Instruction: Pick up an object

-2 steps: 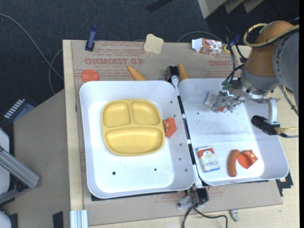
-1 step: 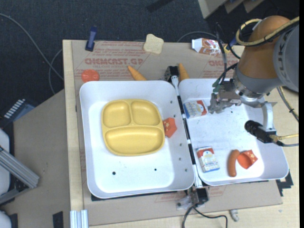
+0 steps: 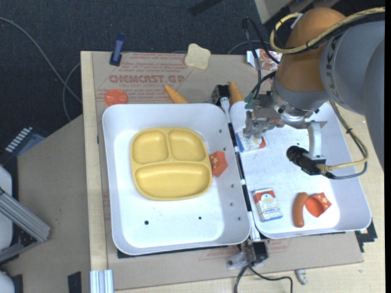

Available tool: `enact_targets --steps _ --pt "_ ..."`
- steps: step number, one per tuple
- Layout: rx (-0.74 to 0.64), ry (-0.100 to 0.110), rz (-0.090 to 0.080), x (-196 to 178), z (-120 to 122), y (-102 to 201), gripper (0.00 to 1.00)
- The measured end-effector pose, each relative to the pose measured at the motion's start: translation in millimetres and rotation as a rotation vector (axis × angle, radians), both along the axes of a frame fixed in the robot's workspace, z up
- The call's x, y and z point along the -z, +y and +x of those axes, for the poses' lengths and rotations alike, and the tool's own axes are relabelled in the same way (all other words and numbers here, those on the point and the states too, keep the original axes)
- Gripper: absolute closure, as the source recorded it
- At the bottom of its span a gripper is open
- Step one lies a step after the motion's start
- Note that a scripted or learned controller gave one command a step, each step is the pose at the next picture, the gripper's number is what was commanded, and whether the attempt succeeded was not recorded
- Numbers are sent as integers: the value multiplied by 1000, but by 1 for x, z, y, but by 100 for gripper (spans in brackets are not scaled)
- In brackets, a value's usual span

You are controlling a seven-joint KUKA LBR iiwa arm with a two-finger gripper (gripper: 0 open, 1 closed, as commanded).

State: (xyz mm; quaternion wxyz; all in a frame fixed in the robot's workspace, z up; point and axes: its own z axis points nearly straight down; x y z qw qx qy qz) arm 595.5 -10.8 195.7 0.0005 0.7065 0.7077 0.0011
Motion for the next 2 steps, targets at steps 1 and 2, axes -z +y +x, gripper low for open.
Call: enact_targets --steps 1,2 --pt "3 0 -3 -17 -11 -41 100" --pt "3 0 -2 -17 -11 -41 0"
